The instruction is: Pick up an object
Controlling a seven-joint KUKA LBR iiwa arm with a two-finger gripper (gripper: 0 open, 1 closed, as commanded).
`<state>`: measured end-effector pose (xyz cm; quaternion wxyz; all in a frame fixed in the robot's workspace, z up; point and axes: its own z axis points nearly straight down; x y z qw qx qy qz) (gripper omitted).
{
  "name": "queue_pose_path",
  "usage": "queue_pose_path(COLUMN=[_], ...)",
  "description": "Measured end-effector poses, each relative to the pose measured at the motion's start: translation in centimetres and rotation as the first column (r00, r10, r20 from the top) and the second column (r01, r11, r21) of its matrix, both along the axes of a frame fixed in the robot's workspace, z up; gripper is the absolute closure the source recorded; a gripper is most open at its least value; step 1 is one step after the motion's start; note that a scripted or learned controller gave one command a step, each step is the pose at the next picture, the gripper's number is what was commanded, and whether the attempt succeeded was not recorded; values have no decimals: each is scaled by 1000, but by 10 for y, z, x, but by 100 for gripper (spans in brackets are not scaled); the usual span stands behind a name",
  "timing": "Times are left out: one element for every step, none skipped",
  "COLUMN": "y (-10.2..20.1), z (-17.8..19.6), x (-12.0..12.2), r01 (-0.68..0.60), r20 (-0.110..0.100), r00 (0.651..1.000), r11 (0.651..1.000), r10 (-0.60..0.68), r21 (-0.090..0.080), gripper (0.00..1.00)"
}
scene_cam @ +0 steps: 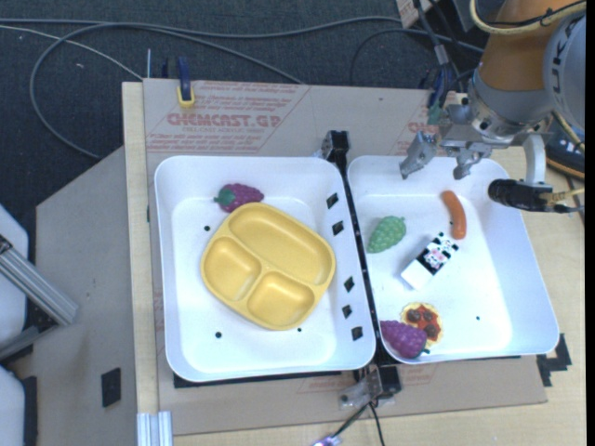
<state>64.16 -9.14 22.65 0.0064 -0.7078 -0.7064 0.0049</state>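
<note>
arm (535, 35) enters from the upper right, grey body with the orange band above the wrist, wrist pitched down toward the lower left. gripper (437, 163) sits at the near end of it, pointing downward. jaws spread apart, two dark fingers (414, 161) splayed with a clear gap between them, nothing held in the gap. grey bracket with a black cylindrical part sticks out from the wrist on the right side.

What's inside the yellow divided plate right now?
The yellow plate's three compartments show only bare yellow surface. A purple grape bunch lies beside its far rim, outside it. The bin floor beneath the plate is covered.
</note>
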Motion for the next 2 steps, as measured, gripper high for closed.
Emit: queue_pose_path(y=[0,10], z=[8,-42], x=[3,7], r01=[-3,-3], r20=[14,10], r00=[1000,1000], r11=[1000,1000], r10=[3,3], r21=[-1,-1], gripper=[0,0])
